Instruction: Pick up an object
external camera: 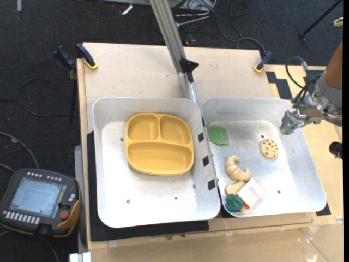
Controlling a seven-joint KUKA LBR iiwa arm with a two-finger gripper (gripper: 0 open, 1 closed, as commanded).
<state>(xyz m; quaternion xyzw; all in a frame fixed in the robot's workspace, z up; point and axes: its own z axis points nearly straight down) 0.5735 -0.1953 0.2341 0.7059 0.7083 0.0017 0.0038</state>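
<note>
In the right bin (pixel 305 173) lie a green leaf-shaped piece (pixel 219 135), a round cookie (pixel 269 148), a tan croissant (pixel 237 168), a pale peanut-like piece (pixel 235 188), a white and red packet (pixel 251 193) and a small dark green lump (pixel 234 203). My gripper (pixel 288 124) hangs over the bin's upper right edge, right of and above the cookie, apart from every object. Nothing shows between its fingers.
The left bin (pixel 109 201) holds a yellow divided plate (pixel 160 143). A slanted metal pole (pixel 169 29) crosses the bench from the top down to the seam between the bins. Orange clamps (pixel 90 64) sit at the bench's far corners. A teach pendant (pixel 35 201) lies on the floor at lower left.
</note>
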